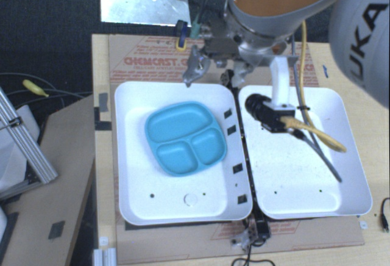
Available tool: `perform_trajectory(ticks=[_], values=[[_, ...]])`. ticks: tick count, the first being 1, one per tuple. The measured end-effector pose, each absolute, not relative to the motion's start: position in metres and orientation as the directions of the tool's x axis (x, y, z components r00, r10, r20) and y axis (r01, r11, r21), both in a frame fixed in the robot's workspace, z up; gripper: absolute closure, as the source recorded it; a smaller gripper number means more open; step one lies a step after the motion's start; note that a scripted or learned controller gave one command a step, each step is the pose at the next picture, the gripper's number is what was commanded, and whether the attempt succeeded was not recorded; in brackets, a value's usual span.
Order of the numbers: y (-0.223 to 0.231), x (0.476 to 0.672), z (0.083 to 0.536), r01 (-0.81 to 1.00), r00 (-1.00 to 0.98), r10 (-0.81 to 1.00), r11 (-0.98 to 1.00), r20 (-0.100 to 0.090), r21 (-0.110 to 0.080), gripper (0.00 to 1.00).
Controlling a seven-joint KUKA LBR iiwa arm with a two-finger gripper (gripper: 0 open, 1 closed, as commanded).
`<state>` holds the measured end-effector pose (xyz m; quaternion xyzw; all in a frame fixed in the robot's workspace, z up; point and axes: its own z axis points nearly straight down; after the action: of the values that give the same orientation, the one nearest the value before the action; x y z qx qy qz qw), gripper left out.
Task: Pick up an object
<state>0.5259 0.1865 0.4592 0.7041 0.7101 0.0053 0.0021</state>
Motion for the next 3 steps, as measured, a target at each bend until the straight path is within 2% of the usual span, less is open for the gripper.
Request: perform_trajectory(ticks=[1, 2, 3], values=[[0.226, 0.484, 0.437, 1.000, -0.009, 1.000, 0.009, 0.002, -0.001, 0.00], [0.223, 0.487, 0.450, 1.000, -0.008, 1.000, 0.008, 0.003, 0.004, 1.00], [0.164, 0.487, 0.505, 1.000, 0.004, 1.000, -0.004, 0.002, 0.008, 1.00]])
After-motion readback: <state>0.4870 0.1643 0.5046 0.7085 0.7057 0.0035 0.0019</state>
